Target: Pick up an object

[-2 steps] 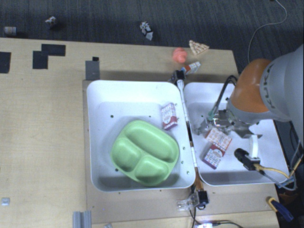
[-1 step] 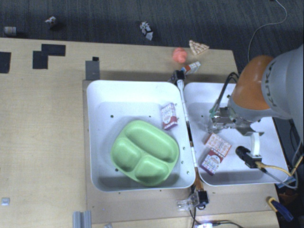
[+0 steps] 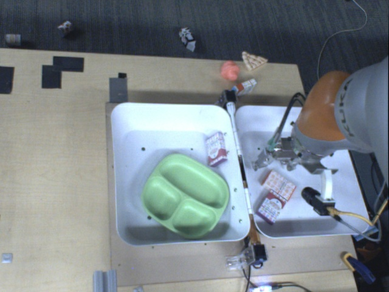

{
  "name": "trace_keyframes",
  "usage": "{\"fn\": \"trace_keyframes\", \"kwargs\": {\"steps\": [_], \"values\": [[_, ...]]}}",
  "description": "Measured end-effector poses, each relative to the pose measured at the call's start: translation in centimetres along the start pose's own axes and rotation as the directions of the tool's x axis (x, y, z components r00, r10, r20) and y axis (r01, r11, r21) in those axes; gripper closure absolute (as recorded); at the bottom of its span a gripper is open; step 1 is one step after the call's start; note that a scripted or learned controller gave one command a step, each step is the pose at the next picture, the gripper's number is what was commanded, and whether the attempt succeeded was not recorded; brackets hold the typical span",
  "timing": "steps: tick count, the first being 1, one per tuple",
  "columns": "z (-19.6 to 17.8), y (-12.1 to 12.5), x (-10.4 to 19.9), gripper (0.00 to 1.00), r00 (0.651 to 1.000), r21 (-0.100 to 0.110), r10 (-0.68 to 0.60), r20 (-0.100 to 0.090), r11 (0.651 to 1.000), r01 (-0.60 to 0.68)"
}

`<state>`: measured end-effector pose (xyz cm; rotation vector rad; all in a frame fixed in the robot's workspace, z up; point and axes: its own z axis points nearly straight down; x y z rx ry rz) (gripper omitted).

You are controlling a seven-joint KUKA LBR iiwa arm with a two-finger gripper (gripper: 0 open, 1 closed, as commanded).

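**Pale worktop (image 3: 55,181), hand (image 3: 273,160) low in the right bin (image 3: 349,181)**

I am looking down on a smooth, pale wood-toned worktop, with dark ribbed carpet (image 3: 121,11) behind it. Two shallow white bins with rounded corners sit side by side on it. The grey arm, with its glossy orange band, reaches into the right bin. Its metal hand hangs near that bin's left wall, and I cannot tell whether it is spread or pressed together.

Two small, flat cardboard cartons printed in red and white lie just in front of the hand. The upper carton (image 3: 278,184) is close beside the hand, and the lower carton (image 3: 270,208) is just beside the upper one.

The left bin (image 3: 130,163) holds a matte green tray (image 3: 185,194) with rounded moulded compartments, and a third carton (image 3: 216,148) near its right wall. A pink ball (image 3: 230,70) rests on the worktop behind the bins.
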<state>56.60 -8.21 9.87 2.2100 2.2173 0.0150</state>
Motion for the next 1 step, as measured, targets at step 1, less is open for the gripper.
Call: {"fn": "trace_keyframes", "kwargs": {"steps": [1], "values": [[1.26, 2.5, -1.11, 0.0, 1.0, 0.009, -0.002, -0.002, 1.0, 0.002]]}}
